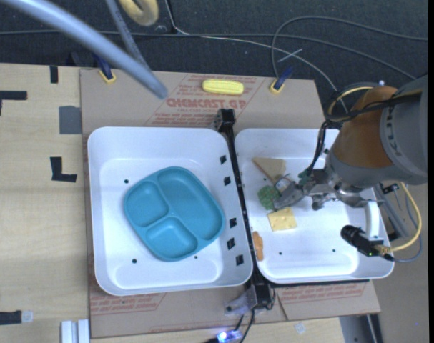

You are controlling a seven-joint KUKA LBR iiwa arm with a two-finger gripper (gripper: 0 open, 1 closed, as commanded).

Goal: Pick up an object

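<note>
Wooden worktop (31,213) under a cardboard sheet (195,102), carrying two shallow white bins side by side. Left bin (106,148) holding a blue divided plate (174,212) at its centre. Right bin (309,259) holding a tan wedge (270,166) at 11 o'clock, a green object (267,194) just below it, a yellow square block (282,221) near centre and a small orange piece (258,245) at 8 o'clock against the wall. Grey arm (388,141) with orange band reaching in from 3 o'clock, gripper (287,191) lowered beside the green object and above the yellow block; open or closed, cannot tell. Yellow corn-shaped toy (222,87) lying on the cardboard at 12 o'clock, outside both bins.
</note>
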